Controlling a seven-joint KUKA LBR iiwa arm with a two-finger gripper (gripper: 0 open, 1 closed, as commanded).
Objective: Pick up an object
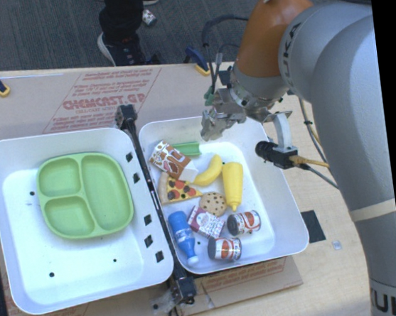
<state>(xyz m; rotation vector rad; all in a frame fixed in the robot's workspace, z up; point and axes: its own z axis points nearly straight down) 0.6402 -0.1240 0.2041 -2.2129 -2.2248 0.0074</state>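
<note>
The right bin [282, 200] holds several toy foods: a green bar [187, 148], a brown snack packet [169, 159], a banana [209, 170], a yellow bottle [233, 184], a pizza slice [178, 189], a cookie [213, 203], a blue bottle [182, 236], a small red-and-white packet [207, 223] and two cans [243, 222] [226, 249]. My gripper [212, 127] hangs over the bin's far edge, just above and right of the green bar. Nothing is seen in it.
The left bin [25, 268] holds a green divided plate [84, 195]. A black hinge strip [144, 189] runs between the bins. Both bins rest on cardboard [104, 93] held down by clamps. The grey arm [330, 66] covers the bench's right side.
</note>
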